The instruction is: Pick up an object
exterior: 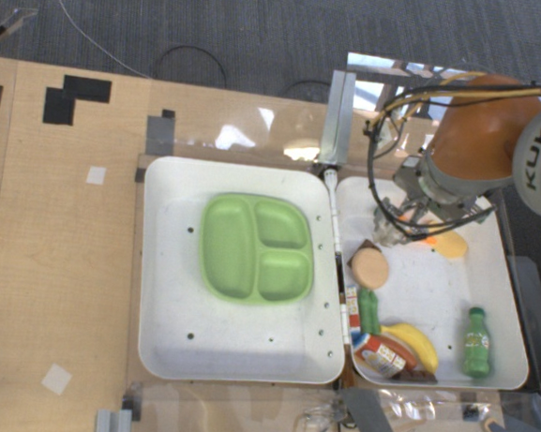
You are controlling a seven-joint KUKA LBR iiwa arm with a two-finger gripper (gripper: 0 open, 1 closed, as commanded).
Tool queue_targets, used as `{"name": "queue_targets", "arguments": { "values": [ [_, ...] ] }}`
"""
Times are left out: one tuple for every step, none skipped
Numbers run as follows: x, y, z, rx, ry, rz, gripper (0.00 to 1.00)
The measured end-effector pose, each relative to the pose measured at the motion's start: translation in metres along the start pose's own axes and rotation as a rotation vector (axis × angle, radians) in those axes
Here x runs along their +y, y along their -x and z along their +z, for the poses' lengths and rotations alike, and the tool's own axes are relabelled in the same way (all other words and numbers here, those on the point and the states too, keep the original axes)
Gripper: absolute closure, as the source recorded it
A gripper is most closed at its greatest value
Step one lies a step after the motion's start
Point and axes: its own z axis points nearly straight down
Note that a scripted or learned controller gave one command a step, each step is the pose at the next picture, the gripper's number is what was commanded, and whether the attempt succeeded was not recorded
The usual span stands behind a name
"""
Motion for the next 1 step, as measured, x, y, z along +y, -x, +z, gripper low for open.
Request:
{"name": "queue_targets", "arguments": {
  "values": [
    [-0.0457, -0.0652, -0.0279, 0.014, 0.031, -0.209, 1.00]
  ]
}}
